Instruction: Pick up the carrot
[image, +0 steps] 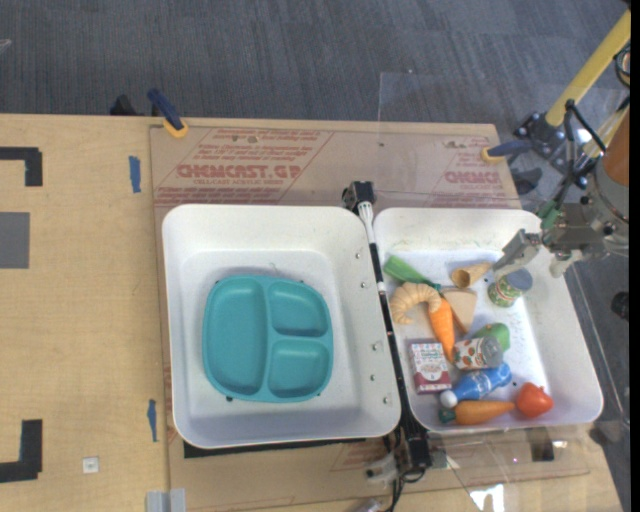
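An orange carrot (441, 322) lies in the middle of the right bin (578, 340), between a croissant (412, 298) and a small carton (478, 351). A second orange carrot-like piece (481, 411) rests along the bin's front wall. My gripper (536, 257) hovers over the bin's far right part, above and to the right of the middle carrot and clear of it. It is open, with nothing between its fingers. One fingertip (513, 252) hangs just above a green-labelled can (507, 291).
The right bin also holds a green vegetable (406, 268), an ice-cream cone (470, 273), a red box (428, 365), a blue bottle (481, 383) and a red fruit (533, 400). A teal divided plate (267, 338) sits in the left bin (190, 300).
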